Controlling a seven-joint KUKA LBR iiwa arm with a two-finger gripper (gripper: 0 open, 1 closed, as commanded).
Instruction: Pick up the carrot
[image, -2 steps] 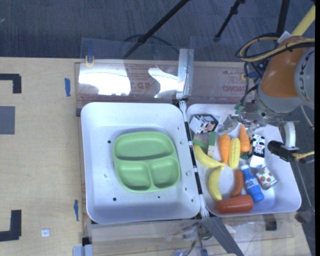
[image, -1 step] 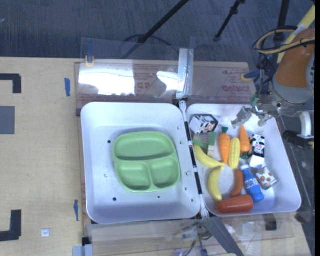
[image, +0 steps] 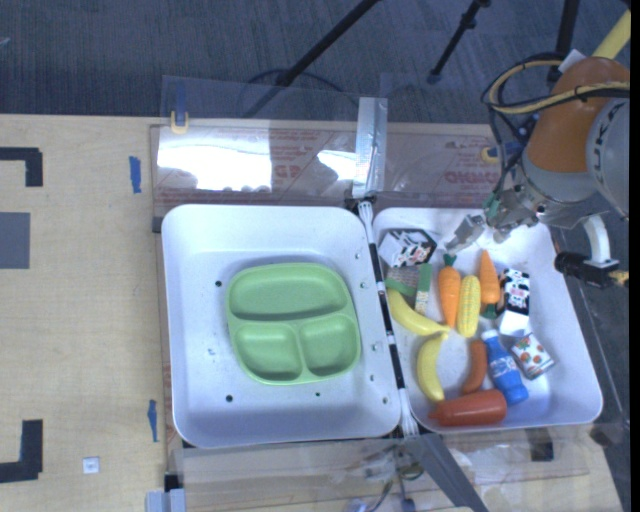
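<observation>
While two bananas (image: 414, 316) curve nearby, one carrot (image: 450, 295) lies.

Just below the metal-grey gripper (image: 478, 228) lie two orange carrots (image: 450, 295) — a yellow corn cob (image: 468, 304) between them. Beside them sits a black-and-white cow-patterned box (image: 516, 291). Further below are two yellow bananas (image: 430, 366), a blue bottle (image: 503, 368) and a red sausage (image: 467, 408). Far off to its side — a pale green divided plate (image: 292, 321) in a white bin (image: 190, 300).

arm (image: 590, 120) cropped by right edge
</observation>
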